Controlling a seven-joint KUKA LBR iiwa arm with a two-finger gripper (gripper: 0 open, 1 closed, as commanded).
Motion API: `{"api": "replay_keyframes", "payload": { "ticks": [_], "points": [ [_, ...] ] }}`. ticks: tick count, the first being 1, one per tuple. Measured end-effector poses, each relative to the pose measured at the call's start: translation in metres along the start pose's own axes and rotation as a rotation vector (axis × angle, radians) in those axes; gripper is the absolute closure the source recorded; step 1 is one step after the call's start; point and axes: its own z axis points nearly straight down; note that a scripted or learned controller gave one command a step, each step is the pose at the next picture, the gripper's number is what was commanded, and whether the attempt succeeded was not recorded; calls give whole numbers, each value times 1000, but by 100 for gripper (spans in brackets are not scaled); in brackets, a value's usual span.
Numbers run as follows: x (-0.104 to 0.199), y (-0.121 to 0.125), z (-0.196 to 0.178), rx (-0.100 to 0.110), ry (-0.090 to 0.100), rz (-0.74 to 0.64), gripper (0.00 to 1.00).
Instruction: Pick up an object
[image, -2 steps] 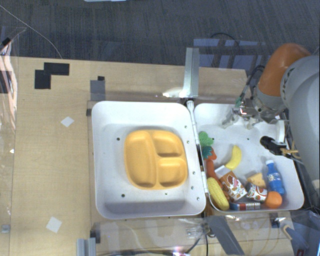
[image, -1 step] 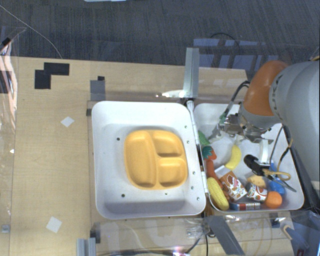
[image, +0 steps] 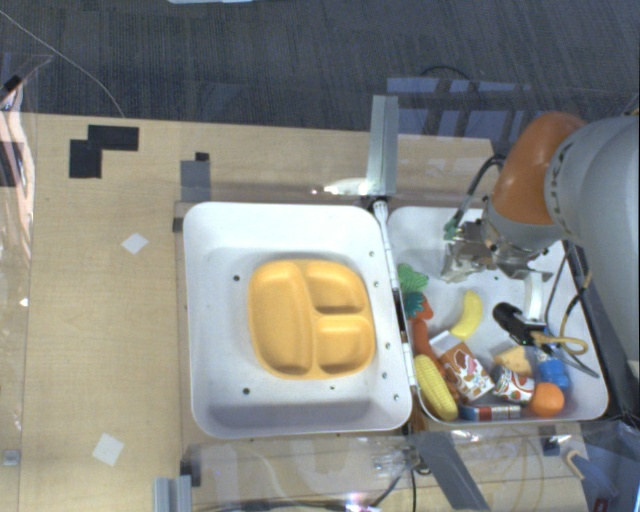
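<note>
The grey arm (image: 590, 190) hangs over the right bin (image: 425, 225), its gripper (image: 470, 262) above the bare upper corner; whether it is released or clenched I cannot tell. In the left bin (image: 200, 300) lies a yellow divided tray (image: 310, 317). The toys crowd the right bin's lower half: a banana (image: 466, 314) (light, stiff, probably slick plastic) lies alone mid-bin, best pinched across its middle. Corn cob (image: 436, 386), orange ball (image: 547, 399) sit packed, with little finger room there
</note>
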Motion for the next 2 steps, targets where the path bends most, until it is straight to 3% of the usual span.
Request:
{"api": "replay_keyframes", "payload": {
  "ticks": [1,2],
  "points": [
    [0,0,1,1,0,0,0],
    [1,2,-12,-5,1,-4,100]
  ]
}}
